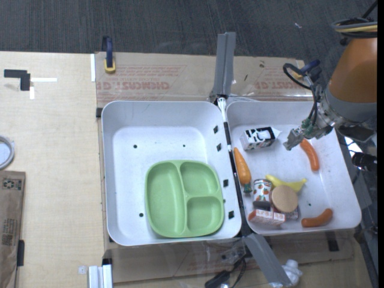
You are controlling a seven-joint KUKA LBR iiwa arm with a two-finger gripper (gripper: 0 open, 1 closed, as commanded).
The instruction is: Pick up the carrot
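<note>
The carrot [242, 165], orange with a small green tip, lies lengthwise against the left wall of the right bin [348, 179]. My gripper [302, 135] hangs over the upper right part of that bin, well to the right of the carrot and apart from it. Its tip is just above the top end of an orange-red sausage [310, 155]. Nothing is visibly held.
A white carton [260, 137] lies between the gripper and the carrot. Below it are a small can [261, 191], a yellow banana [286, 183], a brown round lid [284, 200], a red box [267, 216] and a second sausage [317, 218]. A green divided plate [185, 198] sits in the left bin [120, 161].
</note>
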